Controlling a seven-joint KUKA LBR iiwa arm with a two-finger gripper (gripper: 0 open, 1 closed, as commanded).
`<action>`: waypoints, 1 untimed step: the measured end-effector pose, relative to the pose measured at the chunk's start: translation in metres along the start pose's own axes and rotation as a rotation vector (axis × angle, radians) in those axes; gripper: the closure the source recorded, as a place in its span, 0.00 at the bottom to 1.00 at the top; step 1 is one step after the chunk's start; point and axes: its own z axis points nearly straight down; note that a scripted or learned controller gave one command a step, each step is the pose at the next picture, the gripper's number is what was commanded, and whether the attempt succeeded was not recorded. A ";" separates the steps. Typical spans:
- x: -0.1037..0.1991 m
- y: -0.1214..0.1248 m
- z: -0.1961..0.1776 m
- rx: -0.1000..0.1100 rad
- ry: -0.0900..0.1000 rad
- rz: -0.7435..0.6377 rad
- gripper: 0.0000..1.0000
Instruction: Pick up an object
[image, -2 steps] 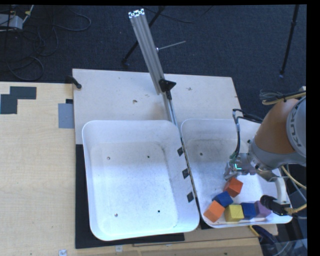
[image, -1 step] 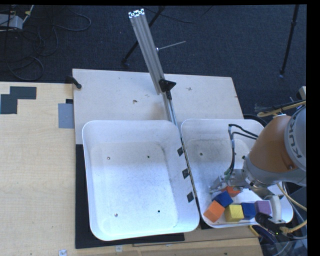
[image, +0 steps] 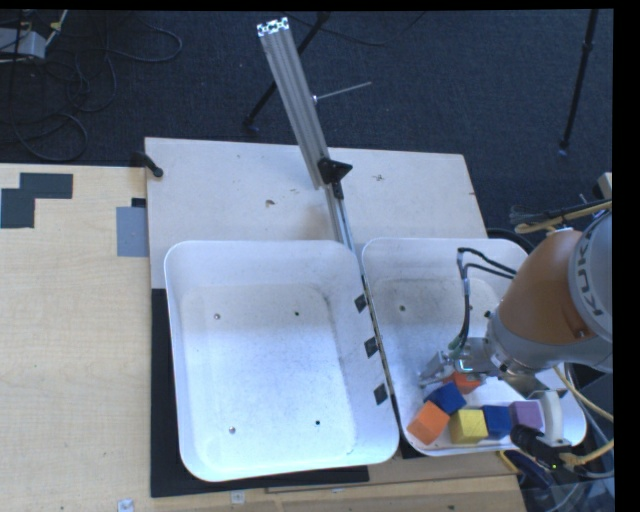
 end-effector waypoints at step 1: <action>-0.016 0.032 0.000 0.003 0.001 -0.007 0.00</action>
